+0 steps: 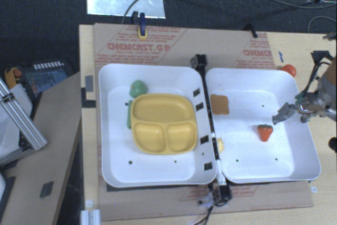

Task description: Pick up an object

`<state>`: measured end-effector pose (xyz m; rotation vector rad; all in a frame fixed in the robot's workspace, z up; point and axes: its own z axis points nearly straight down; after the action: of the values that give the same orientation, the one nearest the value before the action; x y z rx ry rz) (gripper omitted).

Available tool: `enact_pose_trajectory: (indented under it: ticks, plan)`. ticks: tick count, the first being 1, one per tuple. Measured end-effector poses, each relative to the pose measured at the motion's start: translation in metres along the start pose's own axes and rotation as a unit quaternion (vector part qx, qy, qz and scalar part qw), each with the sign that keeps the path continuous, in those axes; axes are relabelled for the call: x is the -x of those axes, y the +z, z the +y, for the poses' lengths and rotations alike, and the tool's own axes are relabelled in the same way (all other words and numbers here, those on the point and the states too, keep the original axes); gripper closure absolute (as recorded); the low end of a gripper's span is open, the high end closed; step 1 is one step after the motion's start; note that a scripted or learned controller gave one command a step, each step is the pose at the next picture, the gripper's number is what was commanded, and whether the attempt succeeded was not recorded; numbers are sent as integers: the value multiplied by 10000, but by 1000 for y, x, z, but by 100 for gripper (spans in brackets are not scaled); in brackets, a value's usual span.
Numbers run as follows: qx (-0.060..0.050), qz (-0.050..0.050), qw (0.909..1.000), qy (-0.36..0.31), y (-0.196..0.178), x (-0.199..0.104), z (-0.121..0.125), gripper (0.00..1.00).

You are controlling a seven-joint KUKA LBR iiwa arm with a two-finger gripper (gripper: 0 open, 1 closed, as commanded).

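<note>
Our claw (280,115) hangs over the right bin (295,166), reaching in from its right rim. We cannot tell whether it is released or clenched, and we see nothing held in it. Nearest to it is the strawberry (265,133), which lies just beside the claw's tip, below it and a little left in the camera view, on the bin floor. Its long axis runs roughly up and down in the view, green end uppermost. We judge the coming move a short shift toward it, then a descent. A brown square (219,104) sits farther left, well apart.
</note>
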<state>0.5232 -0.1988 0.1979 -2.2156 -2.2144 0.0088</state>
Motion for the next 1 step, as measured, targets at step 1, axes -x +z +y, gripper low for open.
enact_pose_trajectory:
  ticks: [1]
  plan:
    - [56, -15, 10000, -18, -6, -1, 3, 0]
